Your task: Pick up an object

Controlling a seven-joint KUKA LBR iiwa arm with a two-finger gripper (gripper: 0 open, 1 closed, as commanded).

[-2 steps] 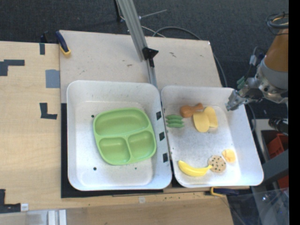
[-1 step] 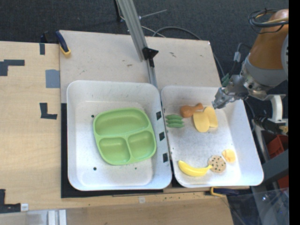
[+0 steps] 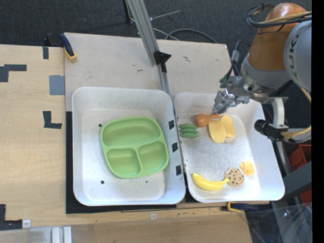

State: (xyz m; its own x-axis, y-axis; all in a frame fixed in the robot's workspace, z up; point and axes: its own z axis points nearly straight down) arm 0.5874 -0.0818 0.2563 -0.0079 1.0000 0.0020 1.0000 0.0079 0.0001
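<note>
The right bin [image 3: 263, 158] holds several toy foods. An orange piece [image 3: 203, 119] lies near the bin's upper middle, with a yellow slice-shaped piece [image 3: 221, 129] just right of it and a green pod [image 3: 189, 130] to its left. A yellow banana [image 3: 208, 182], a speckled cookie [image 3: 234, 176] and a small yellow-orange piece [image 3: 247, 168] lie near the front. My gripper [image 3: 220, 107] hangs just above the orange piece and the yellow slice, at the bin's back. Nothing shows between its fingertips.
The left bin [image 3: 83, 135] holds a green divided plate [image 3: 134, 146]. A slanted metal post [image 3: 147, 32] rises behind the two bins. The arm's wrist [image 3: 273, 44] and cables overhang the right bin's back right corner.
</note>
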